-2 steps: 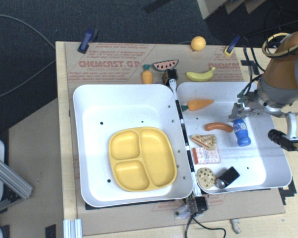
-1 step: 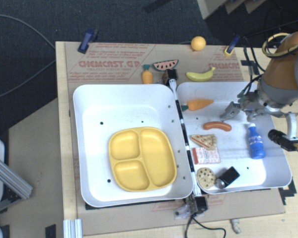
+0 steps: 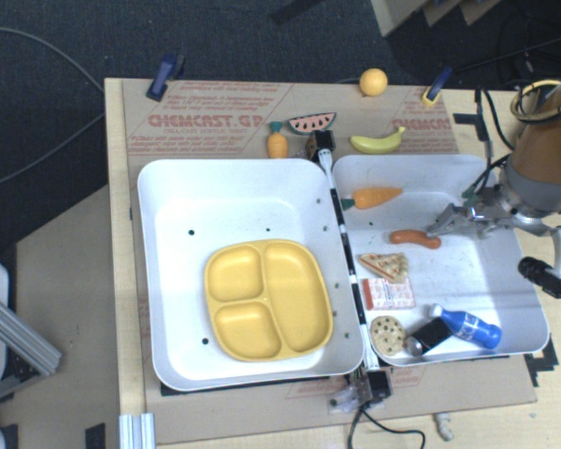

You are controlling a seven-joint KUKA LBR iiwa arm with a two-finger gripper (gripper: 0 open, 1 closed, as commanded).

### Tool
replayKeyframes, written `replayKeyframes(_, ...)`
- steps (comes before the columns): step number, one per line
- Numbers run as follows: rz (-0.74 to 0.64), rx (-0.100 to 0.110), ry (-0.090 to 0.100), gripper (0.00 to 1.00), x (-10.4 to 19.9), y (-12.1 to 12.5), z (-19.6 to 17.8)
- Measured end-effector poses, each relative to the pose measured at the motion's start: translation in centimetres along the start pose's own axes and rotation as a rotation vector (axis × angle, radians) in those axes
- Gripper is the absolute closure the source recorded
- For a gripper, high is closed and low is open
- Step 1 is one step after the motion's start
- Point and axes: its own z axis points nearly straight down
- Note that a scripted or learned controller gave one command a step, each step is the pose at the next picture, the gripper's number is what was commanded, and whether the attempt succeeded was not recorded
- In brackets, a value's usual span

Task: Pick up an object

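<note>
Camera view: sausage [image 3: 415, 239] lies just left of end effector [image 3: 452, 223].

Two bins side by side on the desk [image 3: 122, 279]

A tray [image 3: 266, 299] sits in the left bin [image 3: 168, 213]; a bottle [image 3: 471, 328] lies in the right bin [image 3: 505, 279].

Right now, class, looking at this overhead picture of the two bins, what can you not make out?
- The gripper: too small and dark against the right bin to judge its grip.
- The arm: cut off by the picture's right edge.
- The dark object beside the blue bottle: too small to identify.
- The printed card: its print is too blurred to read.
</note>
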Motion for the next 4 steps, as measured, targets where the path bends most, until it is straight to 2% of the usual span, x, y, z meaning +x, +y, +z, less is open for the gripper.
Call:
replayKeyframes(1,-0.002,0.008,0.003,0.0,9.9,3.1,1.2)
replayKeyframes(2,0.003,0.012,0.001,0.0,8.1,-3.4,1.1)
replayKeyframes(3,0.0,0.013,0.003,0.0,11.8,-4.4,1.1)
replayKeyframes(4,0.002,0.012,0.002,0.0,11.9,-5.3,1.1)
